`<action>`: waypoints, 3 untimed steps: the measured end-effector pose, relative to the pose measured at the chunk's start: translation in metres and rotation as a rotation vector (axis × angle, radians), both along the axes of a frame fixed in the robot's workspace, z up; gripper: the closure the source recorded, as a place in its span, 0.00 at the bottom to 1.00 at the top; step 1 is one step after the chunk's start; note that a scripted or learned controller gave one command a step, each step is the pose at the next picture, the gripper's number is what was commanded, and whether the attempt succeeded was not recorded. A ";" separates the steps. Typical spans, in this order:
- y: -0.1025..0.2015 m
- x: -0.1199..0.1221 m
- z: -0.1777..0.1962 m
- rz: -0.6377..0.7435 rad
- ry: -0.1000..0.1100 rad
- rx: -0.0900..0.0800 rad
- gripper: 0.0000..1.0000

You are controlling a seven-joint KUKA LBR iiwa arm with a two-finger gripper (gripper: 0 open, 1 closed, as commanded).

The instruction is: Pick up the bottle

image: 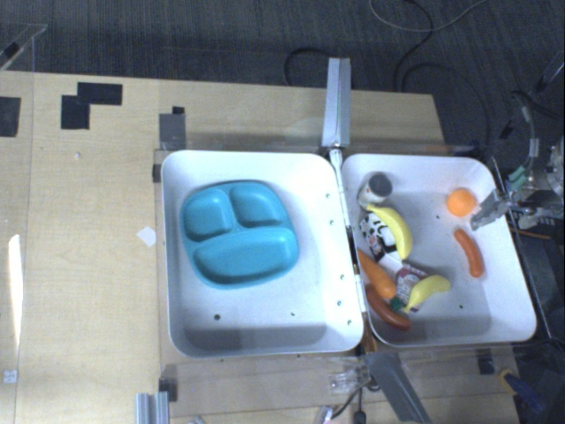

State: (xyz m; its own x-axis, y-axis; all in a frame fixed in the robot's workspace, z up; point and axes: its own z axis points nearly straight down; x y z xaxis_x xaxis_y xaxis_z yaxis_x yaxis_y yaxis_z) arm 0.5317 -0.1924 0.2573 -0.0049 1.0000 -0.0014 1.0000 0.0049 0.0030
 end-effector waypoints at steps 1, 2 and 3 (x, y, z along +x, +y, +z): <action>-0.007 0.025 -0.161 -0.602 0.007 0.010 0.00; -0.003 0.130 -0.170 -0.904 0.000 0.003 0.00; -0.001 0.134 -0.157 -0.892 -0.009 0.005 1.00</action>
State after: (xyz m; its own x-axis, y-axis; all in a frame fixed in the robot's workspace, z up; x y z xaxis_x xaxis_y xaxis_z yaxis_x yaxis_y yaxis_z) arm 0.6655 -0.1933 0.1006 0.7752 0.6316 0.0070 0.6316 -0.7753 0.0090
